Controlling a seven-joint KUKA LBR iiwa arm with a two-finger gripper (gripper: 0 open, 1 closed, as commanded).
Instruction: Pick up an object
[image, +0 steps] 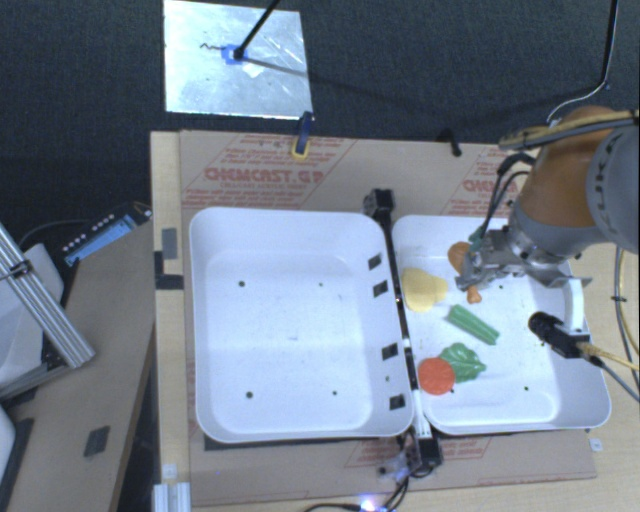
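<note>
The arm is reaching in over the right bin, and its jaws are hanging low near the far left part of that bin; whether they are open or closed cannot be told, since the wrist is covering them from above. Taking the right bin as the landmark, an orange toy is lying in its far left area, touching or just beside the jaws and partly hidden by them, with a small orange bit showing just below the metal. A pale yellow piece is sitting near the bin's left wall, just beside the jaws. A green stick is lying tilted towards the bin's middle, and a leafy green piece is resting nearer the front, touching a round red piece by the front left corner. A black fitting on a cable is hanging over the bin's right side. The left bin is standing directly beside the right bin's left wall, with black clips running along the seam, and both are sitting on a cardboard sheet on the counter.
</note>
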